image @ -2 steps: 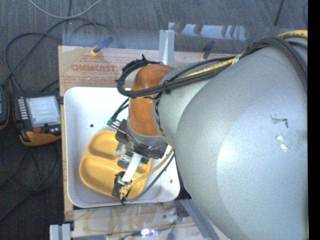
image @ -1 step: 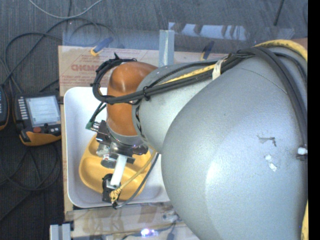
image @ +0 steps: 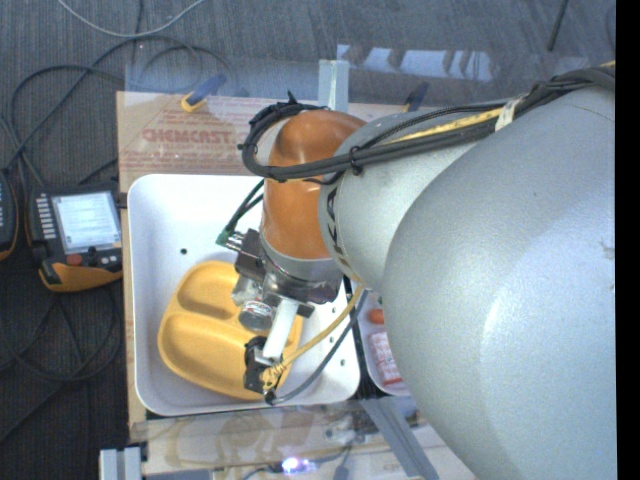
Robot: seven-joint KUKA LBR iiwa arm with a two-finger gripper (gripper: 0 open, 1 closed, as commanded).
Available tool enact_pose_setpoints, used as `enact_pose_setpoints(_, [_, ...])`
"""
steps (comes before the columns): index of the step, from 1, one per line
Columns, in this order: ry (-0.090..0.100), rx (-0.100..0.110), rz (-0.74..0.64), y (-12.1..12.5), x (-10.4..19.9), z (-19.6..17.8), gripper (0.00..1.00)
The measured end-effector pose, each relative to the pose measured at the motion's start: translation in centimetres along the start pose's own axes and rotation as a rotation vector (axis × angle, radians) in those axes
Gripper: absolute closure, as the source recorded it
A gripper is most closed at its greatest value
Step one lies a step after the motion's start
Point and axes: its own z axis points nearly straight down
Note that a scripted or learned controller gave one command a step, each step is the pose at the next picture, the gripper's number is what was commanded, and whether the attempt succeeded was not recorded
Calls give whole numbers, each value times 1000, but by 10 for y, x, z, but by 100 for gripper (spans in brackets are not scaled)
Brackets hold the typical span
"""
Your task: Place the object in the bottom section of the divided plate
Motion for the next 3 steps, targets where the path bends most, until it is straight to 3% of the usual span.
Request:
enact_pose_setpoints(1, [35, -40, 29, -1, 39, 76, 100])
enact_pose_setpoints(2, [56, -56, -304, 32, 33, 94, 100])
enact_pose_setpoints(3, [55, -55, -309, 30, 35, 95, 0])
